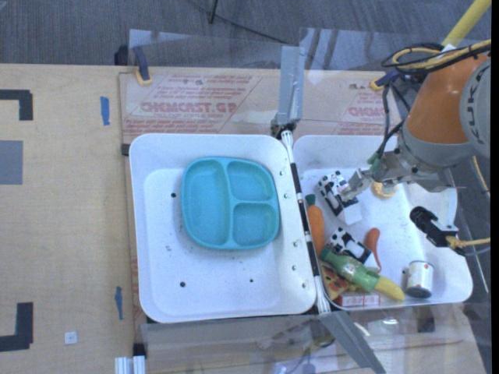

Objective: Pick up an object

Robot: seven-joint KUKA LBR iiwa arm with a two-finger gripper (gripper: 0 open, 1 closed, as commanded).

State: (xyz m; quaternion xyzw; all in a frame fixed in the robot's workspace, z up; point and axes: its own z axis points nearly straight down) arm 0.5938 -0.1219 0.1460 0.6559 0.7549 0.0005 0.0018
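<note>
One fixed camera hangs above the bench, looking down at a slant and from well back, so both shallow white plastic bins sit whole in shot: the left-hand bin (pixel 156 287) mid-frame, the right-hand bin (pixel 460 287) beside it. Grey carpet floor (pixel 78 14) runs along the top, pale wooden benchtop (pixel 62 209) fills the left, and the grey-and-orange arm (pixel 444 115) enters at right.

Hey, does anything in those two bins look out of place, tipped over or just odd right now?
Nothing looks damaged or spilled. The turquoise divided plate lies flat in the left bin. The right bin is a loose jumble: the green bottle lies on its side among the other toys.
</note>
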